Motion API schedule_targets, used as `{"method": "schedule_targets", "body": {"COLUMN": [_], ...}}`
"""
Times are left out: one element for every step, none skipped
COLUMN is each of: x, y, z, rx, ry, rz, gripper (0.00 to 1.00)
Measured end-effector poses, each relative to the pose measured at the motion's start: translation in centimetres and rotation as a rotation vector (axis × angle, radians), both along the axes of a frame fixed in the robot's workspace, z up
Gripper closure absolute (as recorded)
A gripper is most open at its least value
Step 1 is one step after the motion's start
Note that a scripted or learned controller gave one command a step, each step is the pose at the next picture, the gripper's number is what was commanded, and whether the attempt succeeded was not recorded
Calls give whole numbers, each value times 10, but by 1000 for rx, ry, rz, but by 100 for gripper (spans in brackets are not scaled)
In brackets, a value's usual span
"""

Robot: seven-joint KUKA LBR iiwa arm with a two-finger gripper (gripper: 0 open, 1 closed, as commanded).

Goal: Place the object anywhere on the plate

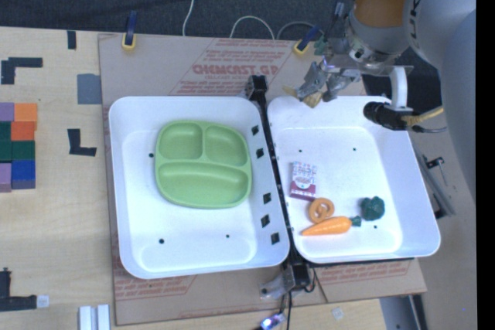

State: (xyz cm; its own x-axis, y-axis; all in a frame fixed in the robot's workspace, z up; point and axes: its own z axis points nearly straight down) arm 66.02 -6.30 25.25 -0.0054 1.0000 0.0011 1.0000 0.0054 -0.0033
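A green plate (204,165) with three compartments lies in the left white bin (139,243). The right bin (402,189) holds a small pink-and-white packet (303,178), an orange pretzel-shaped piece (321,209), an orange carrot (328,226) and a dark green lump (373,208). My gripper (319,89) hangs above the back left corner of the right bin, well away from all of these objects. Nothing is visible between its fingers.
Black clips (260,96) run along the seam between the two bins. Coloured blocks (17,144) sit at the far left of the bench. A white cable (251,23) loops behind the bins on the brown board.
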Motion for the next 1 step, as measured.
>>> {"method": "schedule_targets", "body": {"x": [-3], "y": [53], "z": [-17], "rx": [0], "ry": [0], "rz": [1], "gripper": [100]}}
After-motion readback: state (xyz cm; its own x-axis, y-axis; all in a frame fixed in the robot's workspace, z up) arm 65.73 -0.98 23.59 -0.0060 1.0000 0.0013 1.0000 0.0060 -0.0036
